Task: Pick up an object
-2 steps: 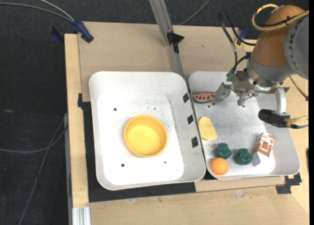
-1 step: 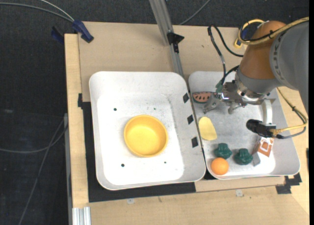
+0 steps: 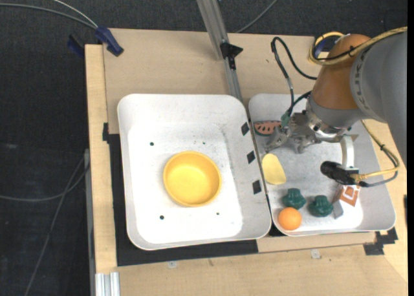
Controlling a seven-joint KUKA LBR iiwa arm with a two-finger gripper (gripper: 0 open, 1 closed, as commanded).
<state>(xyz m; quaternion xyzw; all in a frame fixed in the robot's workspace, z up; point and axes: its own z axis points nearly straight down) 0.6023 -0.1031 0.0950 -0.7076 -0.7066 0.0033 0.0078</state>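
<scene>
Two shallow white bins side by side on a wooden tabletop [image 3: 187, 49]. In the left bin [image 3: 139, 114], a yellow bowl [image 3: 191, 178], upright. In the right bin [image 3: 381, 214]: a pale yellow piece [image 3: 273, 169] by the left wall, an orange ball [image 3: 290, 218] at the near edge, two green toys [image 3: 294, 197] [image 3: 319, 206] just beside it, a small orange-and-white block [image 3: 349, 196]. Grey arm [image 3: 378, 75] reaching in from the right, tool [image 3: 292, 138] low over the bin's far end, near a reddish item [image 3: 264, 126].

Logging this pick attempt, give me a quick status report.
Tool low in right bin, grip state unclear. Nothing seen held. Pale yellow piece just below it. Orange ball and green toys near front edge.
</scene>
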